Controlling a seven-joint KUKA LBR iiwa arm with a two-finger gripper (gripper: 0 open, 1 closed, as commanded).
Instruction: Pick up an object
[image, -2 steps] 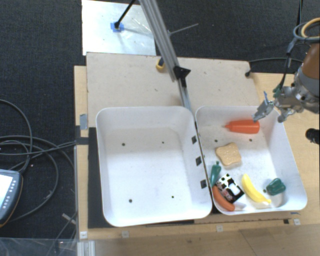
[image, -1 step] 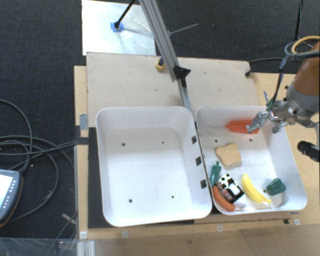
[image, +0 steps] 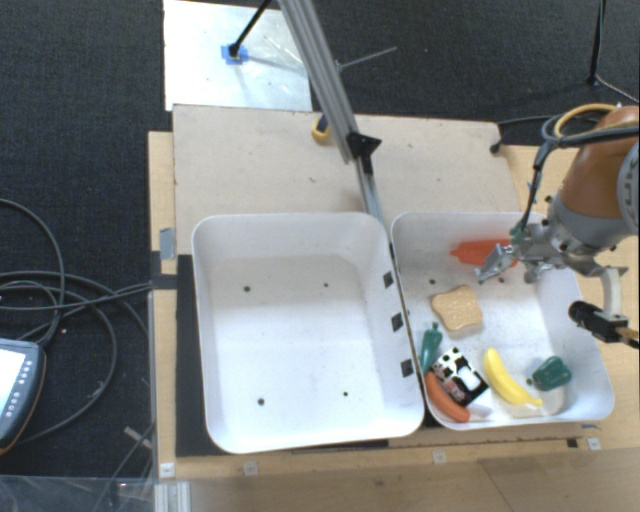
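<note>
On the surface: two shallow white bins sit side by side, their inner rims touching along a dividing line hung with small dark clips
Left bin (image: 215, 300): bare white floor with a few dark specks, open room from wall to wall
Right bin (image: 590, 400): holds every loose object; most crowd the near rim, while the middle floor stays mostly open
Tool (image: 497, 263): low over the far part of the right bin, fingers pointing toward the divider, tips just at the orange-red piece; whether they are spread or closed I cannot tell, and nothing shows between them
Arm (image: 598, 180): reaches in over the right bin's far right rim, orange band uppermost, a cable looping above it
Orange-red piece (image: 475, 250): lies flat near the far wall, just beside the tool tips, apart from the other objects
Bread slice (image: 457, 309): alone in mid-bin, free space on all sides
Green bottle (image: 430, 347): close along the divider wall, little room on that side
Red sausage (image: 446, 397): pressed into the near left corner, touching the black-and-white toy (image: 460, 375)
Banana (image: 508, 378): slants toward the near rim, beside a pale object
Dark green item (image: 551, 374): near the right wall, close to the near rim
Metal pole (image: 330, 85): crosses the surface at a slant, ending at the bins' far junction
</note>
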